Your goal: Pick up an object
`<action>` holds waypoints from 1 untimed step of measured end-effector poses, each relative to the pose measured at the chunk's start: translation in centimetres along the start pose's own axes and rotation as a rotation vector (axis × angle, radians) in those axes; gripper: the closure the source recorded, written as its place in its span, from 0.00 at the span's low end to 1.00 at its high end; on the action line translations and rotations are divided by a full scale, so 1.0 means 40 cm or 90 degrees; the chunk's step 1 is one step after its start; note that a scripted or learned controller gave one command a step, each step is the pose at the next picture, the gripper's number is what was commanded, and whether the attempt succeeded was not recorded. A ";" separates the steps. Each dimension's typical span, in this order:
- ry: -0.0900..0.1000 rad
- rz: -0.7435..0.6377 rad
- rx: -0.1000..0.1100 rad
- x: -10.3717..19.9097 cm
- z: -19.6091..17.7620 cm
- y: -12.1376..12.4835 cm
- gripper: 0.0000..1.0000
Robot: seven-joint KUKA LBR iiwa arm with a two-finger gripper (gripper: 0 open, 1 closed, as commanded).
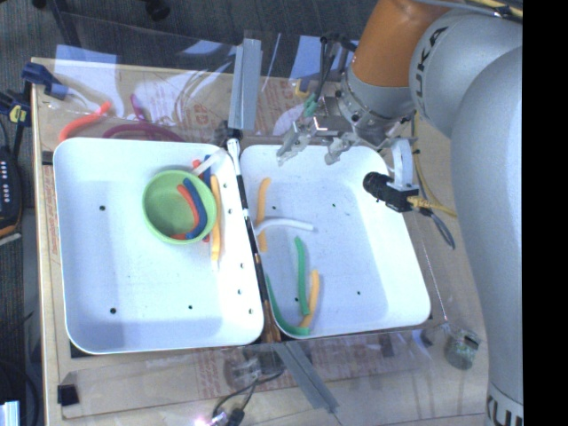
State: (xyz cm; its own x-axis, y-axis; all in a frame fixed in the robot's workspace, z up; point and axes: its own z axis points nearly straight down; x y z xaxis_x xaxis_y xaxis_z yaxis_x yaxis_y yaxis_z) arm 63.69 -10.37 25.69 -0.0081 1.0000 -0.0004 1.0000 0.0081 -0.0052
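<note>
- Gripper (312,147) poised over the far edge of the right bin (390,264), fingers spread apart, nothing between them.
- Grey arm (470,87) with orange band (390,34) reaching in from the right, filling the upper right corner.
- In the right bin: an orange stick (263,199) near the left wall, a white tube (282,226) lying across just below it, a green strip (301,269) running down toward the near edge, a second orange stick (311,293) just beside it, and a thin green cord (277,304) curving along the near left corner.
- All of these well apart from the gripper, lying flat on the bin floor.
- In the left bin (115,273): a green bowl (180,206) near the right wall, holding red and blue curved pieces (188,204).
- A thin orange rod (215,224) just beside the bowl, along the bin's right wall.
- Black fitting (383,187) on the arm's side over the right bin's far right corner.
</note>
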 end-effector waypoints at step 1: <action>0.000 -0.093 0.000 -0.095 0.287 -0.174 0.00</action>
State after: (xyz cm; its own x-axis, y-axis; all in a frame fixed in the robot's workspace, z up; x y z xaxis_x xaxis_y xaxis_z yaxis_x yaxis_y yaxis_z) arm 56.69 -14.23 14.25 -0.1533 0.9882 0.0008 0.9882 0.1533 -0.0053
